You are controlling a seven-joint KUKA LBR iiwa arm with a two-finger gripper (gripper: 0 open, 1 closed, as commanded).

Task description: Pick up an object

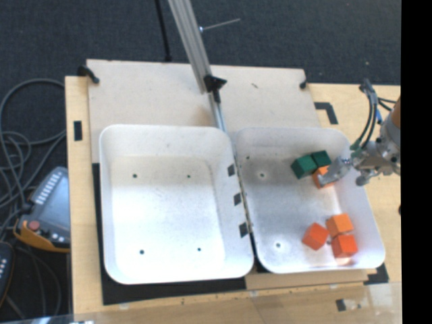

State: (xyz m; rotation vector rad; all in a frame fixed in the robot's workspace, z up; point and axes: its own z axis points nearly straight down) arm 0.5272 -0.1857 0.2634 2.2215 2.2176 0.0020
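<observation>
In the right bin (270, 201), a green block (310, 163) lies at the upper right with a small orange block (322, 177) touching its lower right side. Three more orange blocks (314, 236) (339, 223) (345, 246) cluster near the bin's lower right corner. My gripper (352, 172) hangs over the bin's right rim, just right of the small orange block. Its fingers stand apart, open, and nothing sits between them. The left fingertip (337, 170) is close beside the small orange block.
The left bin (169, 201) lies next to the right one, with black clips along the shared edge. A slanted metal pole (196, 46) rises from behind the bins. Cables and a teach pendant (47, 208) lie off the bench at left.
</observation>
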